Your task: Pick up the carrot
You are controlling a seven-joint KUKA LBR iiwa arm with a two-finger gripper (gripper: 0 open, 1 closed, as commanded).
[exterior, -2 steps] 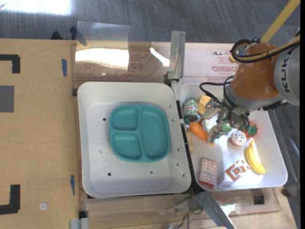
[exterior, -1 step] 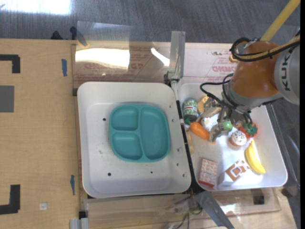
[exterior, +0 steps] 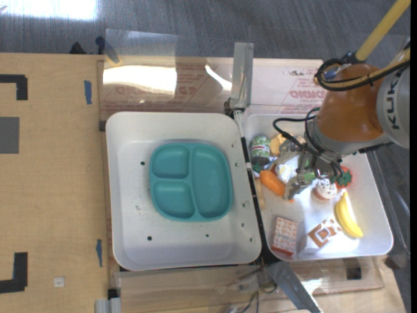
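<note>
An orange carrot [exterior: 272, 182] lies in the right bin [exterior: 381, 230] near its left wall, just below a green can [exterior: 260, 149]. My gripper [exterior: 301, 180] hangs over the middle of that bin, just right of the carrot's lower end. Its dark fingers point down among the items and nothing shows held between them. The orange wrist band sits above and to the right of it.
A teal divided plate [exterior: 191, 180] rests in the left bin [exterior: 124, 240]. The right bin also holds a yellow banana [exterior: 348, 217], a strawberry-like red item [exterior: 342, 177], a small red box [exterior: 284, 234], an orange-and-white box [exterior: 324, 233] and a white round piece [exterior: 324, 188].
</note>
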